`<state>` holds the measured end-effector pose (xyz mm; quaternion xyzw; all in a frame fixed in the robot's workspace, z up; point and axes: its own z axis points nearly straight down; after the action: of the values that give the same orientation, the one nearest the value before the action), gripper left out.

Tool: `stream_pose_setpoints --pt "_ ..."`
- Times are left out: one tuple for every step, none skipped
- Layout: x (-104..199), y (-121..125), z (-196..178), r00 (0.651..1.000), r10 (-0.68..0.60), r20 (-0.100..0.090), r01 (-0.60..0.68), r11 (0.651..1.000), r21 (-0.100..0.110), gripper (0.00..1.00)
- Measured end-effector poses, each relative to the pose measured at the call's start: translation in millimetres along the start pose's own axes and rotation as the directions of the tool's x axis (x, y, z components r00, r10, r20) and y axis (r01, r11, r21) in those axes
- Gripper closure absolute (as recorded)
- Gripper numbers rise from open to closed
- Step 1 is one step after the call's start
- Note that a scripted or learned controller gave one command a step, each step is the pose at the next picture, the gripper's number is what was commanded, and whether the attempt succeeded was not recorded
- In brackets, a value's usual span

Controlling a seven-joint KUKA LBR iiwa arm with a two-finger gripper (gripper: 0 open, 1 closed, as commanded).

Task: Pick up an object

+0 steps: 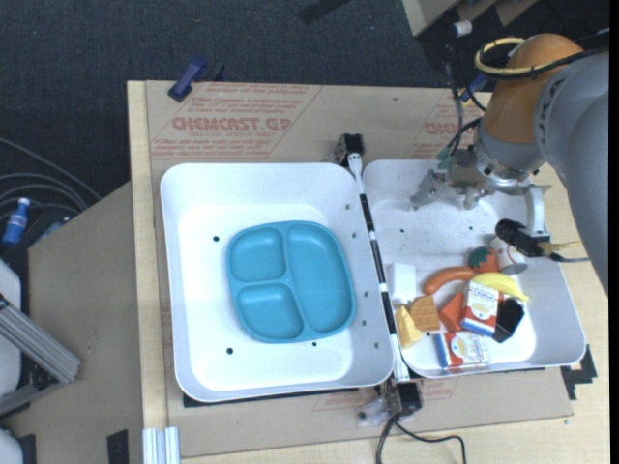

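Camera view: banana (500, 283) lies roughly left-right.

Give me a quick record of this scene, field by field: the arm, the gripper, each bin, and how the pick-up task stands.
arm: enters from the right, above the right bin's far end
gripper: low over bare bin floor, nothing seen between its fingers
left bin: holds a blue divided plate, upright
right bin: small items piled at its near end, among them a banana, a carrot and a small carton
task status: nothing picked up yet
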<state>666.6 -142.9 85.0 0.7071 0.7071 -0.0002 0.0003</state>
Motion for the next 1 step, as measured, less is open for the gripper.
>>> stream_pose_setpoints --pt "-4.9 0.0 -0.1 1.000 0.000 0.000 0.000 1.000 0.000 0.00"
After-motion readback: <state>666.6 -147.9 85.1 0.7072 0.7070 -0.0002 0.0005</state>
